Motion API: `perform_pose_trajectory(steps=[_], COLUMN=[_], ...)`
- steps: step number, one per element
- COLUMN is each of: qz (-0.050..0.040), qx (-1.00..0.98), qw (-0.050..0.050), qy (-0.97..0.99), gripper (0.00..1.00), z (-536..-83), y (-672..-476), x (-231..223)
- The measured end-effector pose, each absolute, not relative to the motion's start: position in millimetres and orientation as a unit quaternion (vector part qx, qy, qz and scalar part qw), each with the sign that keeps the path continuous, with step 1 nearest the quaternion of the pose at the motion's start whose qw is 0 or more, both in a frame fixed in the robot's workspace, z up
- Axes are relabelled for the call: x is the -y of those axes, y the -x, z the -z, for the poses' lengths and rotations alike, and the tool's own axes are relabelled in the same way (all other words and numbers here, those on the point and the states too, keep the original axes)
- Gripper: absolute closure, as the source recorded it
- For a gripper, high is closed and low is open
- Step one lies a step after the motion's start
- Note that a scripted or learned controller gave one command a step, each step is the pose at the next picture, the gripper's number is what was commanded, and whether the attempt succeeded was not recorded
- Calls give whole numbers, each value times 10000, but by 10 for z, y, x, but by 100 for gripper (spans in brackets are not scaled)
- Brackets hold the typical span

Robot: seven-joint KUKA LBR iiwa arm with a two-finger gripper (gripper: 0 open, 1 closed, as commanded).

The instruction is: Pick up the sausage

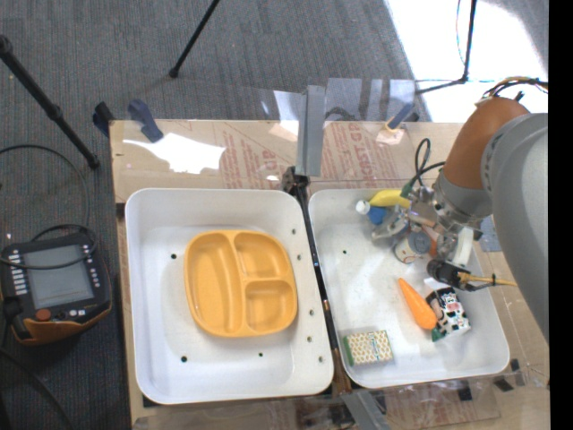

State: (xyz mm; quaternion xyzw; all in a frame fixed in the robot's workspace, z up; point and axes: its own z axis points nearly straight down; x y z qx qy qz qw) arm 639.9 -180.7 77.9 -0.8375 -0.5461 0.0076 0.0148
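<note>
Fingers (407, 231): whether parted or closed cannot be told, low in the right bin (358, 330). No sausage is identifiable; likely light, smooth and roll-prone, best gripped across its middle.

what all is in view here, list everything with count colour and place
bins: 2, white, side by side on the bench
divided plate: 1, yellow-orange, left bin
carrot: 1, orange, right bin, lower right
cow-print carton: 1, black and white, beside the carrot
sponge: 1, green-edged, right bin near front rim
banana-like item: 1, yellow, right bin far side
teach pendant: 1, grey and orange, floor at left
arm: 1, grey with orange band, from right
gripper: 1, metallic, low over right bin's far side
</note>
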Motion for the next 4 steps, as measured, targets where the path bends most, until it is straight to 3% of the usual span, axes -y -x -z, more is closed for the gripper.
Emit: perform_pose_trajectory(steps=[1,2,3,4], qz=[-172,-187,-134,-190], qx=[3433,1151,1171,1218], qw=[123,175,100,123], qy=[9390,9930,9930,9923], gripper=[0,0,100,100], z=[-781,-790,-847,-887], y=[-6354,-6249,-6276,-6264], x=[1661,1683,1703,1677])
